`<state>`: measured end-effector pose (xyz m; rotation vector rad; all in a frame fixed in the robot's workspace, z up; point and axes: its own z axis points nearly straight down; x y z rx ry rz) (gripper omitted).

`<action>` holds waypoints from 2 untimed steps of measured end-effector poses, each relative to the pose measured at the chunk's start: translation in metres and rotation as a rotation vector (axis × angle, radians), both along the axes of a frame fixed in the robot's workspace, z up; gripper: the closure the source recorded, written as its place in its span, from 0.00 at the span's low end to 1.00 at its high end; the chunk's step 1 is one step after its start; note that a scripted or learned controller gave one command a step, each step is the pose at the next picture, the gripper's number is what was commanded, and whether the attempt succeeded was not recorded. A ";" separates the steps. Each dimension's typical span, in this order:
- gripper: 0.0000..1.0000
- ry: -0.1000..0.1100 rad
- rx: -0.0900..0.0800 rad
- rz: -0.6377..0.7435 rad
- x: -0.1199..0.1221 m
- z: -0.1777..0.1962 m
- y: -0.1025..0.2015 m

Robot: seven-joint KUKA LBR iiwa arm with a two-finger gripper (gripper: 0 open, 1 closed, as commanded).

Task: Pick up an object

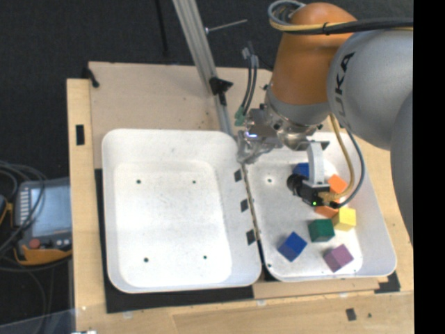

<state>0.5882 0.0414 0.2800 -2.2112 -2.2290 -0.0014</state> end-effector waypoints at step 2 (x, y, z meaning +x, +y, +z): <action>0.00 -0.001 -0.001 -0.006 -0.010 -0.020 0.042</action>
